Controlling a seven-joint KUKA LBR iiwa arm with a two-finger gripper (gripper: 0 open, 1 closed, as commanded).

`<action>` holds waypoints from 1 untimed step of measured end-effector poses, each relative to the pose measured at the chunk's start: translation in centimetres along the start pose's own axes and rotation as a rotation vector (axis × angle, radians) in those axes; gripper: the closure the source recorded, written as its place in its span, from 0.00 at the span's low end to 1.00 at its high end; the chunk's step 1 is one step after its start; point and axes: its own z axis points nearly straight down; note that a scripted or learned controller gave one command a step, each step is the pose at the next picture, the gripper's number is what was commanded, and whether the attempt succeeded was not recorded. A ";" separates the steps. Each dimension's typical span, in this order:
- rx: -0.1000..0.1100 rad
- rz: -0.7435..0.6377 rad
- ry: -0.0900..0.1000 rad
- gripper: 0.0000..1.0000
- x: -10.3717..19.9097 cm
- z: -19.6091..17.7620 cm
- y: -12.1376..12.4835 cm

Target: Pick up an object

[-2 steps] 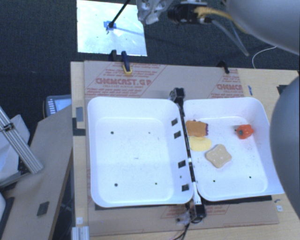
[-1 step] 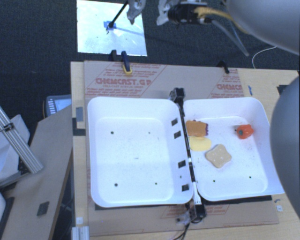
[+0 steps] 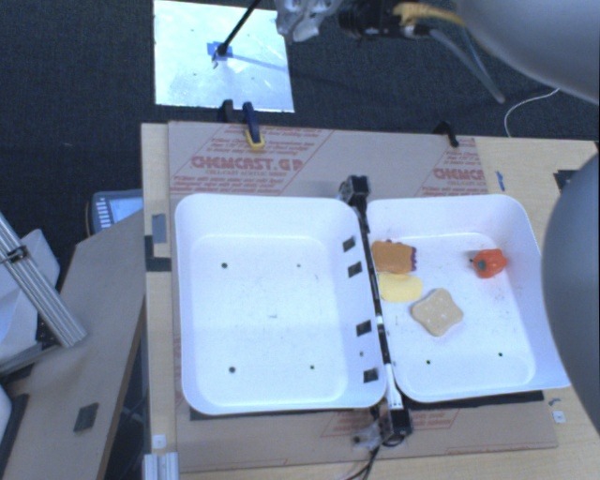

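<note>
A slanted overhead look at a wooden tabletop (image 3: 581, 169) that carries a brown board printed with red lettering (image 3: 281, 155), and on that board two shallow white bins sit side by side, their inner rims touching along the middle. The left bin (image 3: 187, 309) has a bare white floor marked with a few small dark dots. The right bin (image 3: 525, 356) holds four small things, all gathered in its upper and middle part. Near its left wall lies an orange-brown piece with a purple edge (image 3: 394, 256); just below it, touching or nearly touching, is a flat pale yellow piece (image 3: 401, 289). Just beside that, lower and to the right, rests a tan piece shaped like a slice of toast (image 3: 437, 312). Well apart from these, toward the bin's right wall, is a small red-orange thing with a dark green spot (image 3: 487, 263). The gripper (image 3: 305, 19) hangs at the top edge of the view, high above the dark floor beyond the tabletop and far from both bins, next to a shiny square sheet (image 3: 223, 54). Whether its fingers are open or closed cannot be told, and nothing is seen between them. Grey parts of the arm (image 3: 574, 281) blur across the right side.
</note>
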 end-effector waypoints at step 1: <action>0.001 -0.001 0.000 0.00 0.0 0.0 0.0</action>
